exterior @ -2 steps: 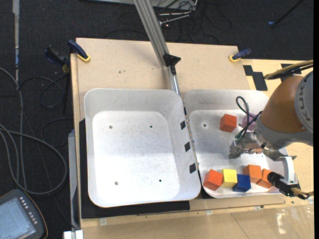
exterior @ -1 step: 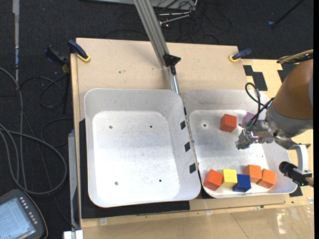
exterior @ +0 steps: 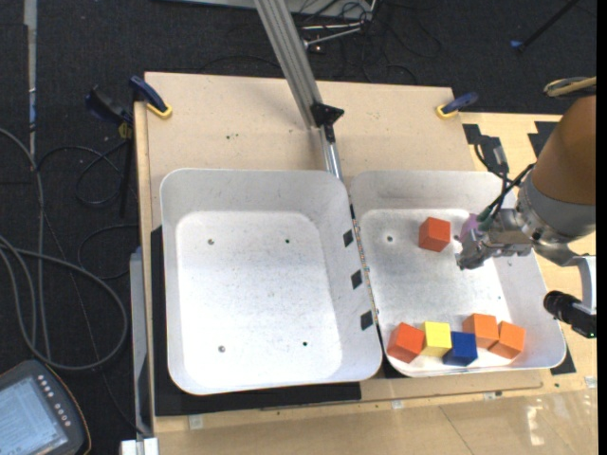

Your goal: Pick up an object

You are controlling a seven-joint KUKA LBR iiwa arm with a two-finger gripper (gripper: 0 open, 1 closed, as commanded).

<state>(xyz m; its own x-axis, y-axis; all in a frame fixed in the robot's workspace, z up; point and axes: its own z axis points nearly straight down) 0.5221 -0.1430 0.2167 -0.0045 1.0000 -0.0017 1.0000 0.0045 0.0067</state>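
In the right bin (exterior: 408, 282), an orange cube (exterior: 434, 234) lies alone toward the back. Along the bin's front wall sits a cluster: an orange block (exterior: 407, 341), a yellow cube (exterior: 437, 336), a blue cube (exterior: 462, 349), and two more orange blocks (exterior: 484, 328) (exterior: 510, 338). My gripper (exterior: 470, 252) hangs low over the bin floor just right of the lone orange cube, a small gap apart from it. Nothing shows between its tips.
The left bin (exterior: 190, 282) lies beside the right one, with black clips along the shared wall (exterior: 356, 278). A slanted metal pole (exterior: 289, 50) crosses the back of the bench. Clamps sit at the bench's rear corners (exterior: 152, 98) (exterior: 457, 104).
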